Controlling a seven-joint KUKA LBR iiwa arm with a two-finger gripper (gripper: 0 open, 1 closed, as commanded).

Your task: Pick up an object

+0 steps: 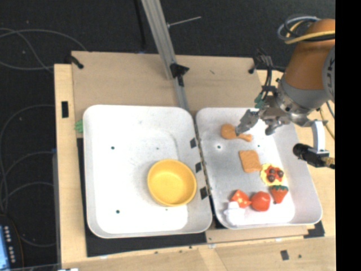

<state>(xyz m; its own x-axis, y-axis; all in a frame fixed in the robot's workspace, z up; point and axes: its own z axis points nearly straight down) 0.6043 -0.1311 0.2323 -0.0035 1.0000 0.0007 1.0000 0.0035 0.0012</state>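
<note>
The claw (258, 123) hangs over the far end of the right bin (302, 205), its two fingers spread apart and gripping nothing. One finger (247, 119) points down toward a small orange-brown lump (229, 131), which lies on the bin floor just beside that fingertip; whether they touch cannot be told. The other finger (272, 125) sits further right. The grey arm (307, 66) with its orange band reaches in from the right, above the bin's far right corner.

Taking the right bin as the landmark: near its middle lies a flat tan square like a cracker (249, 161). Toward the bin's near right side sits a yellow piece with dark spots (272, 174), and just nearer than that a red strawberry (278, 193). Along the bin's near edge a red tomato (260, 201) rests beside a smaller red-and-orange piece (240, 197), with something white (232, 212) just nearer than them in the near left corner.

To the left of the right bin, touching it along one side, is the left bin (113, 129). A yellow bowl (171, 182) stands upright in it, close to the side shared with the right bin. Both bins rest on a light wooden table (124, 78). A grey metal pole (161, 33) slants up from the far end of the seam between the bins
</note>
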